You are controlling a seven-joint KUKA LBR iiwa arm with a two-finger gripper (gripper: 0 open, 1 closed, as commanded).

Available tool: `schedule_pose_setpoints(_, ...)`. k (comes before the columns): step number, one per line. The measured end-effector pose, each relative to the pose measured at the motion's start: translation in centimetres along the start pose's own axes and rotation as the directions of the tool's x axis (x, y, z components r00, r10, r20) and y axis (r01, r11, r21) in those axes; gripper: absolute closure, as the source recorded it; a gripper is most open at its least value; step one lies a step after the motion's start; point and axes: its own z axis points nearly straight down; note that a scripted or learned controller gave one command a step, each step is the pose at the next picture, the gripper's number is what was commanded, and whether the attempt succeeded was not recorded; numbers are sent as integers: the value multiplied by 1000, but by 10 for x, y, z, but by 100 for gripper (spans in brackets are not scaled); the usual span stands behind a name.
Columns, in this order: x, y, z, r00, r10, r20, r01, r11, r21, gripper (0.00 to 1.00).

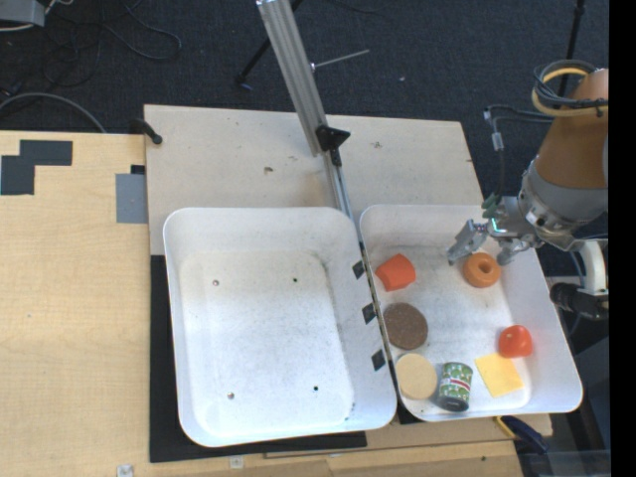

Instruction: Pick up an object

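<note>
From above and at a slant, the camera view is showing the arm (568,162) reaching in from the right, its orange band sitting above a grey wrist, and the gripper (486,250) is hanging over the upper part of the right bin (437,222). Its fingers are standing apart, one grey finger (463,241) pointing down to the left and the other lying on the right, and an orange ring-shaped object (482,269) is lying in the bin just below and between them; whether the fingers are touching it cannot be told. Further left in the same bin an orange block (396,272) is resting near the divider, with a brown disc (405,326) below it and a tan disc (416,376) below that. Beside the tan disc a small green-and-white can (455,386) is lying, touching or nearly touching it, then a yellow block (499,375), and a red rounded object (515,341) is sitting above the yellow block near the right wall. The left bin (199,229) is lying just beside the right one, and a slanted metal rail (294,68) is rising from behind the two bins.
</note>
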Motion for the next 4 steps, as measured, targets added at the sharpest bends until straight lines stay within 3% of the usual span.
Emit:
schedule_pose_setpoints(1,0,1,-2,1000,0,1,0,1000,-4,0)
schedule_pose_setpoints(3,0,-5,115,1000,3,0,-3,1000,1,0)
schedule_pose_setpoints(4,-2,-4,102,1000,7,1,-7,1000,-2,100)
